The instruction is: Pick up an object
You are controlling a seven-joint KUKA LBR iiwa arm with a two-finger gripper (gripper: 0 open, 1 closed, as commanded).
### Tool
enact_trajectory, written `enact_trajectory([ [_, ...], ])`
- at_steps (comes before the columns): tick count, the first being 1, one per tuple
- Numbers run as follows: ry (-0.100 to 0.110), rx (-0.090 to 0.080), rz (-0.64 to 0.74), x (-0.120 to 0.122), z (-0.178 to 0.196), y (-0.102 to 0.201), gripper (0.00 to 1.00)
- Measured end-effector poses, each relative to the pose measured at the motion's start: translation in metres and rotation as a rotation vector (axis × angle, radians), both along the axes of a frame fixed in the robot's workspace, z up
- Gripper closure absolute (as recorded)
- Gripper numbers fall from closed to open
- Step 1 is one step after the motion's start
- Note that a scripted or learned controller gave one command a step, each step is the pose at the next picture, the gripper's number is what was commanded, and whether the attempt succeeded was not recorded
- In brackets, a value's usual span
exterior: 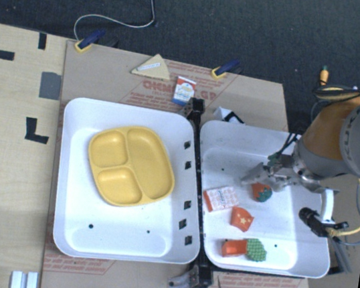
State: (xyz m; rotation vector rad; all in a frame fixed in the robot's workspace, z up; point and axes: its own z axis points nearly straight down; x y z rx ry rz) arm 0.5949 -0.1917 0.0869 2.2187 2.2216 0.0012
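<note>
Pincer (263, 182): in the right bin (297, 260), lowered over a small red-and-teal object (262, 193) near mid-bin; fingertips just above or touching it. Finger spread not resolvable, so grip state cannot be told.

Arm (333, 140): grey, orange band, entering from the right across the bin's far right corner.

Camera view, task step: judged as the approach or closing stage of a pick; object resting on the bin floor, not visibly lifted. Next move likely calls for a firm close around the small rounded piece, then a straight lift; small size and roundness suggest risk of slipping out.

Other contents, right bin: white-and-red packet (221, 198) just left of the target; orange-red block with pale mark (241, 218) below it; red piece (233, 248) touching a green knobbly piece (256, 250) near the front wall. Packet nearest, possibly nudged during closing.

Left bin (66, 223): yellow three-compartment tray (130, 165), well apart.

Beyond the bins: small red-and-white carton (184, 91), tan wedge (153, 67).
</note>
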Motion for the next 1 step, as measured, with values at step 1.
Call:
enact_trajectory([
  [1, -0.005, -0.005, -0.001, 0.0009, 0.0106, -0.0012, 1.00],
])
